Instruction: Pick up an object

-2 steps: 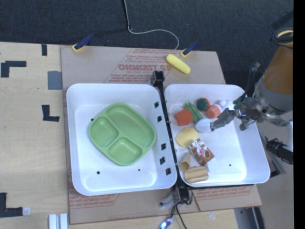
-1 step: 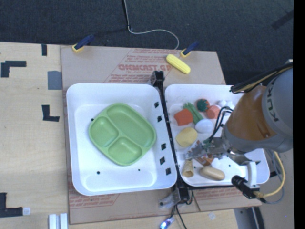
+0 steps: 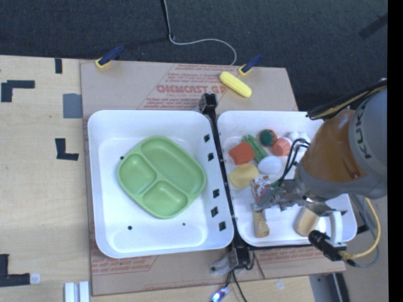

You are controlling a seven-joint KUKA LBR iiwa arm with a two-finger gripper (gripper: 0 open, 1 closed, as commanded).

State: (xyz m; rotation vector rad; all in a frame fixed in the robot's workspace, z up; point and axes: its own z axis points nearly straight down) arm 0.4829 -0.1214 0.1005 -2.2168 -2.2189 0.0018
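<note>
The arm (image 3: 343,153) covers the right bin's (image 3: 245,119) far side, and the hand (image 3: 272,197) sits low among the clutter — whether it is clenched or released I cannot tell. Small items (image 3: 252,162) crowd the bin's left half, touching one another. The left bin (image 3: 101,168) holds a green tray (image 3: 162,176) — bare floor around it.

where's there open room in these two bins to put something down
Left bin: bare white floor in front of the green divided plate, toward the near wall, and a strip along the far wall. Right bin: crowded, with toy food bunched near the divider and the gripper low over it.
</note>
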